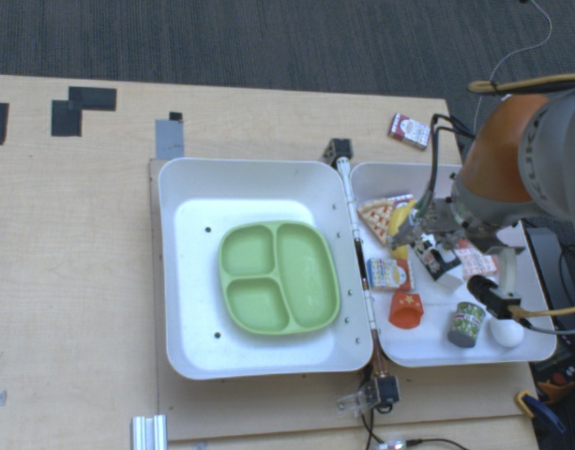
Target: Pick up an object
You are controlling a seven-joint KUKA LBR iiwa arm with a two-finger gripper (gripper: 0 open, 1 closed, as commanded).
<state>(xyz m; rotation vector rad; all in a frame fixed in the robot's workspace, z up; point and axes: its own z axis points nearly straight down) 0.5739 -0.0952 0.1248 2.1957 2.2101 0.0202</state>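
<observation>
Landmark: I take the right bin (540, 350) as my reference; it sits just beside the left bin (174, 279), the two sharing a middle rim.
Arm: I see the grey arm (559, 148) with its orange band (503, 148) reaching in over the right bin's far right part.
Gripper: the gripper (428, 242) is low over the middle of the right bin, among the clutter.
Jaws: I cannot tell from this view whether they stand apart or together; the tool is dark and small against the objects.
Grasp: I see no object clearly held between the fingers.
Task objects, right bin: a pizza-slice toy (385, 216) lies in the far left part; a small white carton (386, 273) lies near the middle rim; an orange cup (406, 309) lies on its side just nearer than the carton; a green printed can (466, 324) stands near the front rim; a white egg-shaped object (506, 332) lies just beside the can.
Left bin contents: a green divided plate (279, 277) rests flat in the centre.
Outside the right bin: a small dark red packet (410, 131) lies on the bench (71, 251) beyond the far rim.
</observation>
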